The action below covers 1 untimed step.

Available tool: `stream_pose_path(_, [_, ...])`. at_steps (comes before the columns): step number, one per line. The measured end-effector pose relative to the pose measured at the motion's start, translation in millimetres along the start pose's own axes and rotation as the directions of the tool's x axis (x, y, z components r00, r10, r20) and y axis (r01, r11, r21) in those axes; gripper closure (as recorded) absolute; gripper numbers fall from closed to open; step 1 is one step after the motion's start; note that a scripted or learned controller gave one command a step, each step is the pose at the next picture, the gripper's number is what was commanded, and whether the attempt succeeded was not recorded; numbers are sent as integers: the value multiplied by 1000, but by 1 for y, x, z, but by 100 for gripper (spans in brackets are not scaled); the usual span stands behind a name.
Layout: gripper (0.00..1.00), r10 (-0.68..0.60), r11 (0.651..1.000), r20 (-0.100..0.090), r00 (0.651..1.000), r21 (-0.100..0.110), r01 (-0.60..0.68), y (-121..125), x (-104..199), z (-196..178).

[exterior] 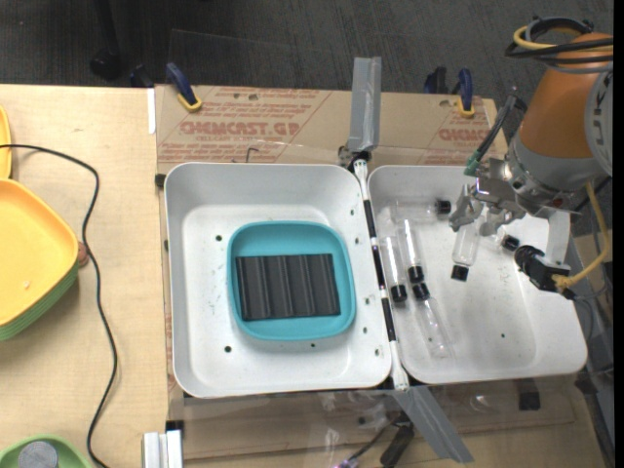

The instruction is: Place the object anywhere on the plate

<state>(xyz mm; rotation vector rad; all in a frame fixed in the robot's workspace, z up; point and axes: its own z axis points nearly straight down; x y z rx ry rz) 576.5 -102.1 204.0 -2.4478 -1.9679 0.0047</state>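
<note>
Teal plate (290,283) lying bare in the left bin (185,291), nothing placed yet. Farther right, clear tubes (409,266) scattered in the right bin (507,349); one tube (464,252) apparently pinched in the gripper (472,224), awaiting carry across.

A pale wooden bench (78,378) against a dark carpeted floor (292,18).

We see a brown cardboard sheet (263,125) with red lettering clamped along the bench's far edge by blue-and-yellow clamps (182,84). A black cable (97,291) loops across the wood beside stacked yellow and green dishes (29,261) at the left edge. On the floor beyond, we make out dark chair legs (117,61).
</note>
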Motion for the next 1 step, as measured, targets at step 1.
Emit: stream_pose_path(1, [0, 0, 1000, 0, 1000, 0, 0, 0, 0, 0])
